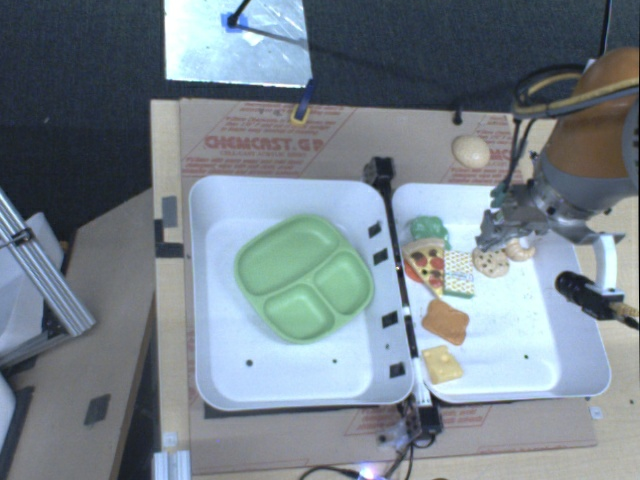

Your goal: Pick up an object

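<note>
The right bin (575,368) holds several toy foods. A green piece (428,228) lies at its left, with a pizza slice (426,265) and a pale checkered piece (460,273) just below. A speckled cookie (489,262) and a tan round piece (520,250) lie toward the middle. An orange toast (445,321) and a yellow cracker (442,364) sit nearer the front. My gripper (500,230) hangs low just above the cookie and the tan piece, and nothing shows held in it.
The left bin (215,368) bears a green divided plate (303,278). A beige egg-shaped object (471,150) rests on the bench behind the right bin. A black fitting on the arm (585,293) juts over the right bin's right side. Black clips line the wall between the bins.
</note>
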`<state>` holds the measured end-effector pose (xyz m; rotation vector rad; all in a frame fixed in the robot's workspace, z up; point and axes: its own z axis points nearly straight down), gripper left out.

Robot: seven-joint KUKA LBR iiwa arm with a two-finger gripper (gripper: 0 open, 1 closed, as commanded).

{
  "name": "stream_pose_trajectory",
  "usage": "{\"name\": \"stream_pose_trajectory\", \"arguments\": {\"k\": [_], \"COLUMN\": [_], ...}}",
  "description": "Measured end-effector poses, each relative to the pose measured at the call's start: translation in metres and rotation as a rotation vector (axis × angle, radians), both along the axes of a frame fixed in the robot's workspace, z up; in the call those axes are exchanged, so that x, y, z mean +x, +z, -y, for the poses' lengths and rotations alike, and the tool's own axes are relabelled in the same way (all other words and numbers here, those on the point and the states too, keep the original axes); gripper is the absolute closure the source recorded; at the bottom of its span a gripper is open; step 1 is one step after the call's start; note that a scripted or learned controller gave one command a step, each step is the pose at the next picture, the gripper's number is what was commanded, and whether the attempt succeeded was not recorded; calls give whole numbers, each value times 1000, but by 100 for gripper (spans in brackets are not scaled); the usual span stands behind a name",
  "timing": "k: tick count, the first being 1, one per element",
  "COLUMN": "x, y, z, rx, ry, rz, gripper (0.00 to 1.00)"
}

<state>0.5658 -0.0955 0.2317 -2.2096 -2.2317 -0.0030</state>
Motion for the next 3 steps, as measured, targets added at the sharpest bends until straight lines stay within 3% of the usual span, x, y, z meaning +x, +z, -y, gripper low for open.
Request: {"name": "stream_pose_trajectory", "arguments": {"k": [1,2,3], "x": [-7,-21,-25], "y": [-13,-3,-13], "z": [-49,-81,-86], "rx": [0,0,-2], "ry": [-1,-2,-4], "rz": [-1,-1,0], "gripper": [100,100,100]}}
